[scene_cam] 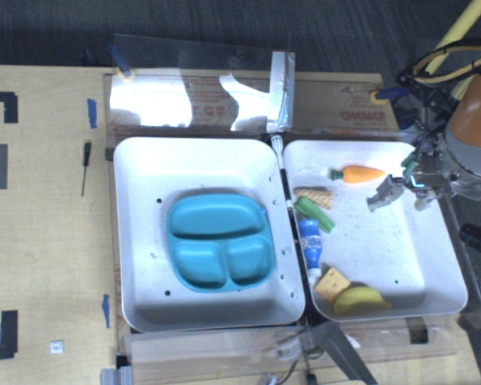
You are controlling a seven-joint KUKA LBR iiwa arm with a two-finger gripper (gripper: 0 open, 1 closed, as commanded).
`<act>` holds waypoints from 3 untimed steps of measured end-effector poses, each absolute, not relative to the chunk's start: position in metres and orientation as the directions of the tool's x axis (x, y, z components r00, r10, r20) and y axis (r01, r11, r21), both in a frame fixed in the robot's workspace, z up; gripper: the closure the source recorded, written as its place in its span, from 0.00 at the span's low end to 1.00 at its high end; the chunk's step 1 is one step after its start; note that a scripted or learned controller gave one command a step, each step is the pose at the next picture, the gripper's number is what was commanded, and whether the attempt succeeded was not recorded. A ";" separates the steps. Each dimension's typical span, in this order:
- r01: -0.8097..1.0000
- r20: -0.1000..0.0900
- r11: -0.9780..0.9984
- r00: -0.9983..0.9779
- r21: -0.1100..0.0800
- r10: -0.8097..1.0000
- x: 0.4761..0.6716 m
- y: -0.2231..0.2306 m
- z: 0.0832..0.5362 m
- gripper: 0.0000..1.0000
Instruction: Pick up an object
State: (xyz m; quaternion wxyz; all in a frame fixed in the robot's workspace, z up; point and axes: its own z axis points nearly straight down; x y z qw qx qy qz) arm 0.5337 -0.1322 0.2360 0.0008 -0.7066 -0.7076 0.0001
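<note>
White bins sit side by side on a wooden worktop (40, 215): left bin (136, 239) holds a blue divided tray (219, 241); right bin (433, 271) holds a toy carrot (359, 175). Just beside the carrot, the claw (401, 191) hangs released, grasping nothing. Closing off-centre could roll the carrot away.

Two white bins (136, 215) are seen on the bench. One blue tray (219, 241) is held in the left bin. Six items are counted in the right bin: one carrot (359, 175), one cracker (316, 196), one green piece (314, 214), one blue tube (310, 244), one tan block (332, 283), one yellow fruit (359, 299).
</note>
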 end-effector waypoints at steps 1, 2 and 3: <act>0.993 0.001 -0.119 0.119 -0.012 0.993 0.590 -0.105 0.128 0.00; 0.977 0.002 -0.215 0.215 -0.003 0.977 0.573 -0.099 0.151 0.00; 0.998 -0.002 -0.058 0.058 0.005 0.998 0.639 -0.140 0.087 0.00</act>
